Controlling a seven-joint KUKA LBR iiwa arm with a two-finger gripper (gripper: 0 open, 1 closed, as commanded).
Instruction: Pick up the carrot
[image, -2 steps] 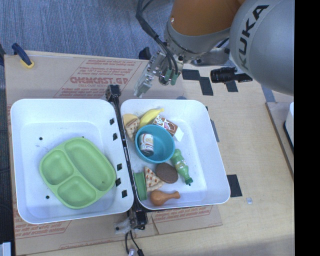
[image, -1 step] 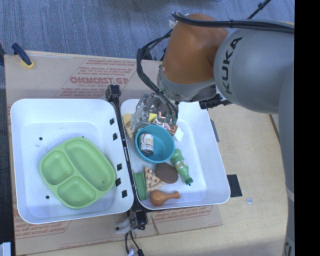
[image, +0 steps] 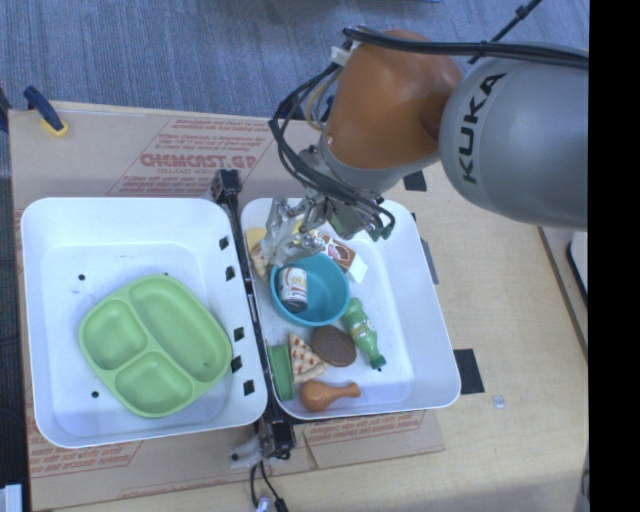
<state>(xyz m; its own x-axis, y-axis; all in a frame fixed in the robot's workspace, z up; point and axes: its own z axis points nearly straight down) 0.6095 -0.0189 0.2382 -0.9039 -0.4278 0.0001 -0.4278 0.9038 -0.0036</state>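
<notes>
My gripper (image: 288, 232) hangs low over the back left corner of the right bin (image: 425, 330), just behind a blue bowl (image: 322, 300) that holds a small can (image: 294, 287). At the bin's front lies an orange-brown piece (image: 328, 394), thick at its left end and thin at its right. I cannot tell whether it is the carrot or a toy drumstick. It lies well in front of the gripper, with the bowl between them. The arm's orange band and wrist hide part of the bin's back edge.
Also in the right bin are a green bottle (image: 362, 334), a brown round patty (image: 334, 347), a pizza slice (image: 302, 356), a green strip (image: 280, 372) by the left wall, a yellow piece (image: 258, 240) and a wrapped snack (image: 340, 254). The left bin (image: 60, 230) holds a green divided plate (image: 155, 343).
</notes>
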